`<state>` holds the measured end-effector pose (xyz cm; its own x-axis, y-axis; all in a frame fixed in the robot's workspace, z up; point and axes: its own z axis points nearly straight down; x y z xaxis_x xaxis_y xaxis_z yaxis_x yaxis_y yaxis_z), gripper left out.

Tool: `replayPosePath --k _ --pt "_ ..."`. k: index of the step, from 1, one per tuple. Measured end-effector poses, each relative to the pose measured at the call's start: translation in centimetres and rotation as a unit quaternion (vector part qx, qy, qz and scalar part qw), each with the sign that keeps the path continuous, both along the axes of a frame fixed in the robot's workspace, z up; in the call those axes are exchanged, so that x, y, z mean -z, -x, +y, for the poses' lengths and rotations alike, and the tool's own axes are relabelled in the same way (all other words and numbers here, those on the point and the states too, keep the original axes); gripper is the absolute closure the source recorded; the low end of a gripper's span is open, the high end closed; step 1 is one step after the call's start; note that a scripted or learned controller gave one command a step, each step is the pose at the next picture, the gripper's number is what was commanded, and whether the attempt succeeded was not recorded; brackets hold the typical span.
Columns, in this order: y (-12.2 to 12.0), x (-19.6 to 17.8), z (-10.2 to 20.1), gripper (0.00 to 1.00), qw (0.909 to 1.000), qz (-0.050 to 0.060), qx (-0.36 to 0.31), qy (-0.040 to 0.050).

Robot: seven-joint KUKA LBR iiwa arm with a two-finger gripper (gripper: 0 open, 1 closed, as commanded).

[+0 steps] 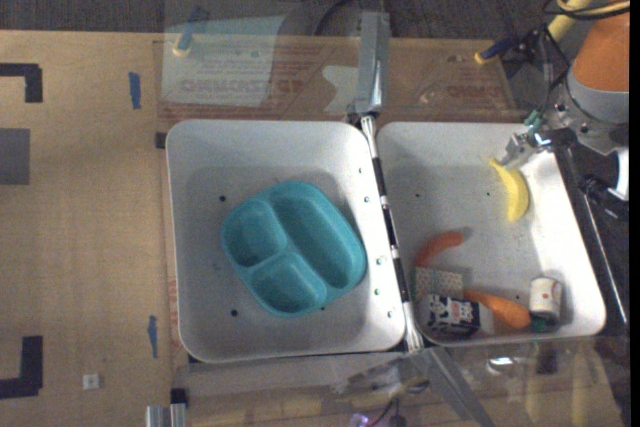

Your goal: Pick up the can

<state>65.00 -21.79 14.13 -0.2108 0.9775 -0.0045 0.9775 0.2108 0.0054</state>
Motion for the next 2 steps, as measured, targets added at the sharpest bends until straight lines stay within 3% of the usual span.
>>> replayPosePath --k 1,2 --pt "-1.8 0.5 -0.4 1.0 0.9986 0.0 0.053 -0.0004" --pt "-2.1 4.5 -0.2 1.0 0.9999 0.0 -0.014 -0.0009"
